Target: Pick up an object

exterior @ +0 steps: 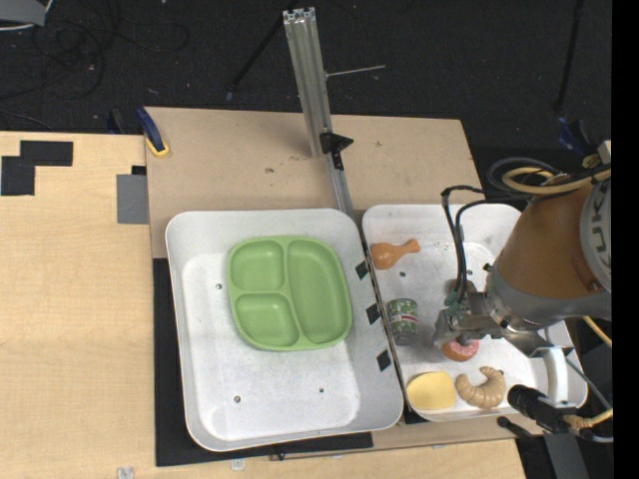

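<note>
Two shallow white bins sit side by side on the bench [399, 158]. The left bin [200, 387] carries a green divided plate [290, 293] with three compartments, lying flat toward the bin's upper middle. The right bin [419, 230] holds several small things: an orange drumstick-shaped toy [392, 253] near its upper left, a small green-labelled can [402, 318] by its left wall, a round yellow piece [432, 391] at the lower left corner, and a tan curled croissant-like piece [483, 387] just beside it to the right. The arm [547, 257], grey with an orange band, reaches in from the right, and its gripper [461, 329] hangs low over the middle of the right bin, directly above a small red-and-white object [460, 348]. Whether the gripper has any hold of that object, or how wide it stands, cannot be told from this angle. A metal post [312, 78] rises behind the bins.
</note>
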You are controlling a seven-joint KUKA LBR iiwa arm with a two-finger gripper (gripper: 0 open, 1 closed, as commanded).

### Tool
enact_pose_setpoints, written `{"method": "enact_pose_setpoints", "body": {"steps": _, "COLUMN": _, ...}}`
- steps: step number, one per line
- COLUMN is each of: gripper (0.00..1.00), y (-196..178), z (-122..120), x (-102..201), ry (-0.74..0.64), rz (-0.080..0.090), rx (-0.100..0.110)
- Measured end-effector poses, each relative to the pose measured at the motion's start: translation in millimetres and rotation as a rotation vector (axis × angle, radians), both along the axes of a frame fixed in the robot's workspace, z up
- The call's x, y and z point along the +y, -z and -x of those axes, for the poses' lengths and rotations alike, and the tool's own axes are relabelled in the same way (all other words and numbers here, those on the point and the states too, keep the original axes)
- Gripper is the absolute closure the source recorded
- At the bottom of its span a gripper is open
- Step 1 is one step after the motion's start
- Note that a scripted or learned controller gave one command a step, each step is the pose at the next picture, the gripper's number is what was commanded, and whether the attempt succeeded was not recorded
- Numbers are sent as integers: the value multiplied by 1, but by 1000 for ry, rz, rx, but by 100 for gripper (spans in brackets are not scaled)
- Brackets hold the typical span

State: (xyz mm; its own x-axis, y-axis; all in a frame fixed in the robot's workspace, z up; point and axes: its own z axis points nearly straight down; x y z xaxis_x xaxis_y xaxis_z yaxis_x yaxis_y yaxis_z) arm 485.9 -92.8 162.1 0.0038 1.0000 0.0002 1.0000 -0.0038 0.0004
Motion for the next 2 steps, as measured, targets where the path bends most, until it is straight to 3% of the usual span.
{"method": "enact_pose_setpoints", "body": {"steps": 2, "gripper": 100, "y": -84, "z": 6, "x": 6, "ry": -5, "rz": 0, "rx": -1}}
